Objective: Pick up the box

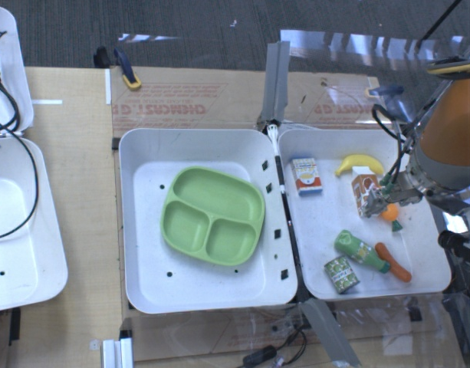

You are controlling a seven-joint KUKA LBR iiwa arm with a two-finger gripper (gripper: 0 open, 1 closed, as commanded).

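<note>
Though colourfully printed, box (306, 175) label illegible.

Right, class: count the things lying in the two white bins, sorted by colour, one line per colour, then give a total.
Green: 3 (plate, bottle, small box)
Yellow: 1 (banana)
Orange: 2 (carrot, small orange piece)
Blue and white: 1 (carton)
Brown: 1 (packet)
Total: 8

1. My end effector (382, 198) sits crowded by a brown packet (364, 192), banana (359, 163) and orange piece (390, 213).
2. Around the box (306, 175), bare bin floor lies open.
3. Bottle (359, 251), carrot (393, 261) and green carton (341, 274) clutter the near side.
</note>
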